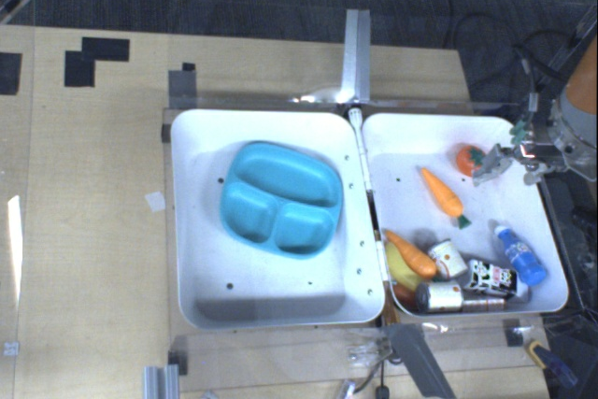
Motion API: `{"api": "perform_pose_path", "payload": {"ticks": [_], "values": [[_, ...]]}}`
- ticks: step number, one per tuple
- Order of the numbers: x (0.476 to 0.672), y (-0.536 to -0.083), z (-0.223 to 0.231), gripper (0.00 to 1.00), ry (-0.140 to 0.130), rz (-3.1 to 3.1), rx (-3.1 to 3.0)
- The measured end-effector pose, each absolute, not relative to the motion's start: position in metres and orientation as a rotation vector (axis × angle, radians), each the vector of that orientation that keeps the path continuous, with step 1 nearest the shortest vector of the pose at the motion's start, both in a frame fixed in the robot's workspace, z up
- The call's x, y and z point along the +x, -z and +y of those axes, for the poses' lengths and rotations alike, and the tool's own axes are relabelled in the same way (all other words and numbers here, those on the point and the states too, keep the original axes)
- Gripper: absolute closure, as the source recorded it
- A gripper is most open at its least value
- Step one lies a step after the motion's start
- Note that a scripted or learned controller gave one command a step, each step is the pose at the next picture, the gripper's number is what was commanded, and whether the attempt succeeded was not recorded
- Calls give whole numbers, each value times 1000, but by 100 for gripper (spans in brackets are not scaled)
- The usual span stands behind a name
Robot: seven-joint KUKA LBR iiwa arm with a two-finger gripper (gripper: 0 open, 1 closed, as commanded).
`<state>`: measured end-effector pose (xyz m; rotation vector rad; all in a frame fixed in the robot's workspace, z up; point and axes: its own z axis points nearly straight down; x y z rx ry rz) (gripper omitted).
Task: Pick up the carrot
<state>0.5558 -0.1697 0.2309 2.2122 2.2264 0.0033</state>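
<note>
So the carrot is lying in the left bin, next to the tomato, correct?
Not quite. In the camera view the carrot lies in the right bin, not the left; the left bin holds a blue divided tray. The tomato is indeed next to it.

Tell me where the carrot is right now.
The carrot lies in the right bin, near its middle, below-left of the tomato and above the clutter along the bin's near edge.
</note>
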Motion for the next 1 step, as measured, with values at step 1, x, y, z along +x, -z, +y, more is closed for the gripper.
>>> {"api": "perform_pose_path", "payload": {"ticks": [1], "values": [[560,-90,-140,0,-14,2249,2176]]}}
